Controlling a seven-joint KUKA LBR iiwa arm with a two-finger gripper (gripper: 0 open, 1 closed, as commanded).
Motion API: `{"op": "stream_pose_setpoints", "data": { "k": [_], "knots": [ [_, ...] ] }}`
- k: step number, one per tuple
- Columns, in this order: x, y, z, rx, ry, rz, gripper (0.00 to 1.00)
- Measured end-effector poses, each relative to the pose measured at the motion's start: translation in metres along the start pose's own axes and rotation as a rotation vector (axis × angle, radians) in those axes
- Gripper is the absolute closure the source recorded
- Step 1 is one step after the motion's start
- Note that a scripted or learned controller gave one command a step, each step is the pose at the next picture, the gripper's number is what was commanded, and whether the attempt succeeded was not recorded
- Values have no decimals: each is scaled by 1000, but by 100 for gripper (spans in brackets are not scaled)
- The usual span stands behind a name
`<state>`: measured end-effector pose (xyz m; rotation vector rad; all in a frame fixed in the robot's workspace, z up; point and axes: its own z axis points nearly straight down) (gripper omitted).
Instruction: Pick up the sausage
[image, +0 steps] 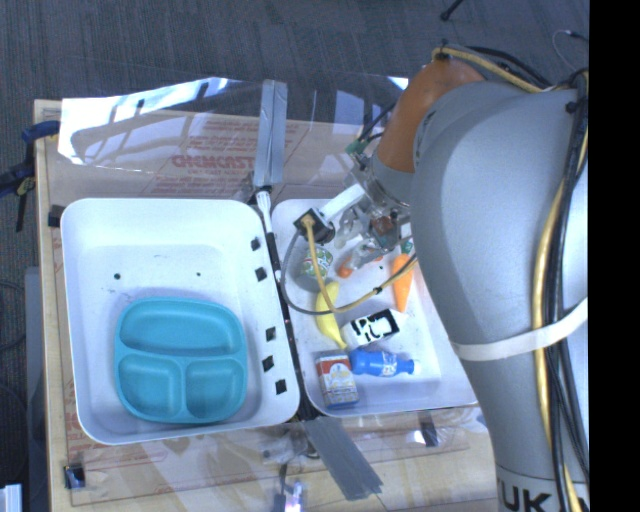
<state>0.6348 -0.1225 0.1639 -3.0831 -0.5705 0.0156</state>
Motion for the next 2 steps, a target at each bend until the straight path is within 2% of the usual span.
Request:
{"op": "stream_pose_setpoints", "data": {
  "k": [2],
  "knots": [
    [0,-2,-12,8,-12,-15,100]
  ]
}}
